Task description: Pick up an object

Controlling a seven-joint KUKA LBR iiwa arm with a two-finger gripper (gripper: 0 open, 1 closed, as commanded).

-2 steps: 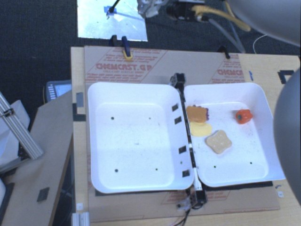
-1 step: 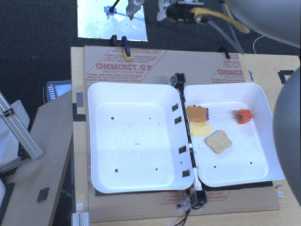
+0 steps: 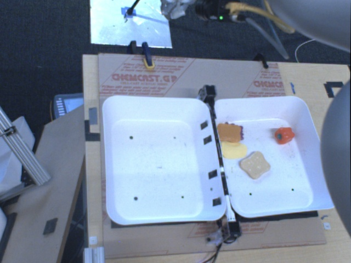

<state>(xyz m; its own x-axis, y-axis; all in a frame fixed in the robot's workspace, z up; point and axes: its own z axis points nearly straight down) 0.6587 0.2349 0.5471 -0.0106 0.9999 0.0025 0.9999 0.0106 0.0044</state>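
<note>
In the right bin (image 3: 307, 147), four small food-like things lie apart from its far wall, gathered toward the divider it shares with the left bin (image 3: 118, 163). One orange-brown block (image 3: 229, 132) with a purple edge lies just beside that divider; one pale yellow disc (image 3: 234, 151) touches the block's near side; one tan toast-shaped piece (image 3: 255, 165) sits just beside the disc, nearer the bin's front; one red-orange piece (image 3: 284, 135) with a dark spot lies well apart, toward the bin's right wall. Two white bins stand side by side on a brown board (image 3: 164, 73) printed "CHEMCAST GP" in red, twice. The gripper (image 3: 176, 1) hangs beyond the board's far edge, well apart from the right bin; whether it is clenched or released cannot be told.
</note>
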